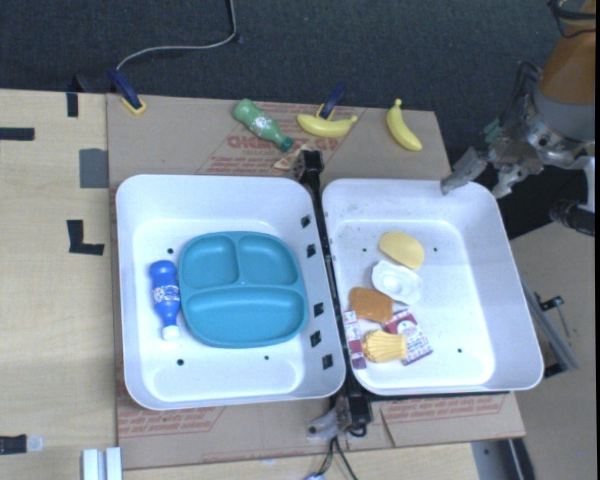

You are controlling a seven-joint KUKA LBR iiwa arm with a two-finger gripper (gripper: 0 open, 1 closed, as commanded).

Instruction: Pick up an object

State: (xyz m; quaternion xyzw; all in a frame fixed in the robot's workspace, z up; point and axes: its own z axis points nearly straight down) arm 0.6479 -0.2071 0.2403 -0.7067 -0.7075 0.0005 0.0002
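— Layout, from above?
— Two shallow white bins side by side on a cardboard-covered surface (170, 133). Left bin (140, 208) holding a blue divided plate (243, 288), with a small blue bottle (164, 298) lying just beside its left edge, white cap toward the near side.

— And the right bin?
— Right bin (480, 268) holding a loose cluster of play food near its left wall: a yellow oval piece (402, 249) farthest back, a white fried-egg shape (395, 281) touching it just below, an orange-brown piece (371, 304) next to that, then a yellow ridged piece (383, 346) lying on a small red-and-white packet (412, 340) at the near end.

— Anything outside the bins?
— Beyond the far rims, on the cardboard: a green bottle (261, 124) on its side, one banana (326, 124) near it, a second banana (403, 128) farther right.

— Where is the arm?
— Entering from the right, grey with an orange band. Gripper (458, 176) hovering at the far right corner of the right bin, just above the rim, well apart from the food cluster. Nothing visible between the fingers; open or closed, impossible to tell at this angle.
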